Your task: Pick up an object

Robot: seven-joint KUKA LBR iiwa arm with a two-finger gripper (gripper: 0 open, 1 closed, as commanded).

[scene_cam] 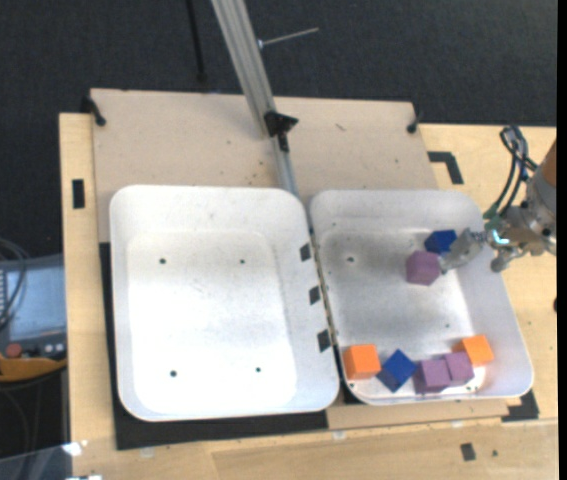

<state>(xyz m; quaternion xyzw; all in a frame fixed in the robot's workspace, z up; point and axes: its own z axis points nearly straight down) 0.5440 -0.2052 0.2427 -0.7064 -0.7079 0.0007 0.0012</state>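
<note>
The gripper (483, 249) sits over the far right edge of the right-hand bin (363, 213), its two fingers spread with a clear gap between them and nothing caught in that gap. Just ahead of the fingertip nearest the bin's middle lie a purple cube (422, 268) and, slightly beyond it toward the bin's far wall, a blue cube (441, 240); the two look to be touching or nearly so, and the fingertip seems to be right beside them, though contact cannot be made out. Well away from the jaws, along the bin's near wall, rest an orange block (362, 360), another blue block (398, 369), two purple blocks (443, 373) and a second orange block (478, 349). This reads as the approach stage, with no grasp made. The next move likely calls for shifting the open jaws so one cube sits squarely between them, then descending and closing; the neighbouring cube may crowd the fingers
</note>
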